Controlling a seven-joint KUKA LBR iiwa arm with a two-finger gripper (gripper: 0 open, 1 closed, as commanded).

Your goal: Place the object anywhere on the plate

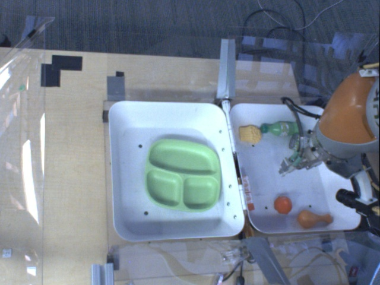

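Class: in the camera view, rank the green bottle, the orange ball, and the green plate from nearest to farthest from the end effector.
Measured from the end effector:
1. Green bottle, just above it at the right bin's top.
2. Orange ball, below it near the bin's lower edge.
3. Green plate, across the divider in the left bin.

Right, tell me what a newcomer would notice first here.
The green divided plate sits alone in the left bin. In the right bin, the gripper hangs mid-bin, with a yellow corn piece and green bottle behind it, and an orange ball and tan gourd-shaped toy in front.
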